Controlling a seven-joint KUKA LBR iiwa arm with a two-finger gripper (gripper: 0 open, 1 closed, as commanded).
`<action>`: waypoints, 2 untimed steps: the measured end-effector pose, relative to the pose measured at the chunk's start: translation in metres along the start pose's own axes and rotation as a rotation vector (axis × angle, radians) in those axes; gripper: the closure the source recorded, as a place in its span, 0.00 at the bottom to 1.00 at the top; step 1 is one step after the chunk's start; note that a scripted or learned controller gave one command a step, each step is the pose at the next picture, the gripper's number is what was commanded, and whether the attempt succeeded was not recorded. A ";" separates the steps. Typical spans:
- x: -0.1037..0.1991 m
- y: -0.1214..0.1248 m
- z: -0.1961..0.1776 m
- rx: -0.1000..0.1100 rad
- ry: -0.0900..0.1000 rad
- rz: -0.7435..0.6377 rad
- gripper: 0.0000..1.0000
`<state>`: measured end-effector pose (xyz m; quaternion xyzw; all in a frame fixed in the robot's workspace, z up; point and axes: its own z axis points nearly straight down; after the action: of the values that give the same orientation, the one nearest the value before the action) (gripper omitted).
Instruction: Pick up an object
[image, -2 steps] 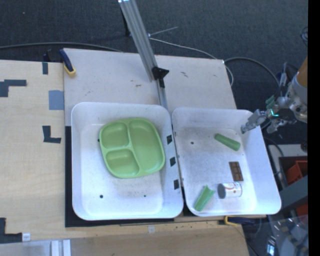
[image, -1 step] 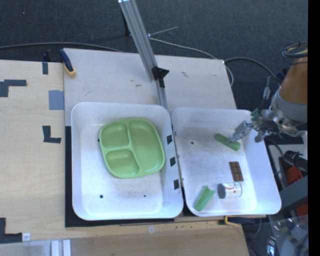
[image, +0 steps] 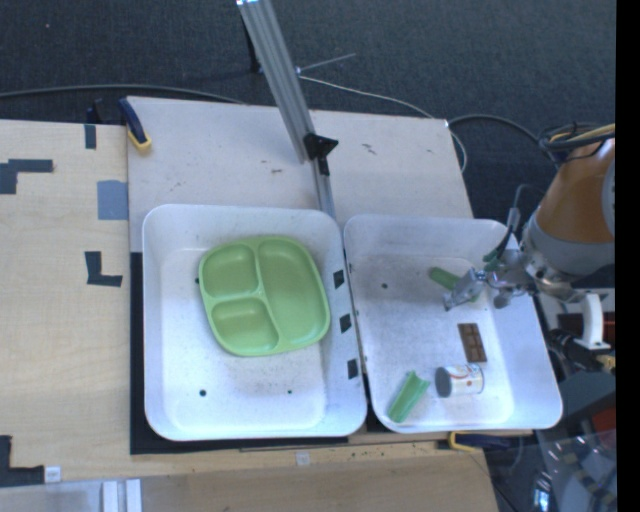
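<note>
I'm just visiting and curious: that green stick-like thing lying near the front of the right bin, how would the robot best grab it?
Probably across the middle of the green stick, coming straight down from above. It lies flat and slanted on the floor of the right bin, long and narrow, so the hand should turn to close across its narrow width. The small white cylinder lies close beside it on the right, so grip toward the lower end.

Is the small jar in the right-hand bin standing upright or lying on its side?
Lying on its side: the small jar stretches lengthwise across the right bin's floor, grey cap end toward the green block.
</note>
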<state>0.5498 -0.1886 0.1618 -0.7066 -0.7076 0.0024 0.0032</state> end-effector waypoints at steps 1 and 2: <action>-0.002 -0.002 0.065 0.000 0.000 0.000 0.00; -0.001 0.000 0.051 -0.005 0.000 -0.002 1.00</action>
<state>0.5493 -0.1900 0.1110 -0.7061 -0.7081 0.0009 0.0014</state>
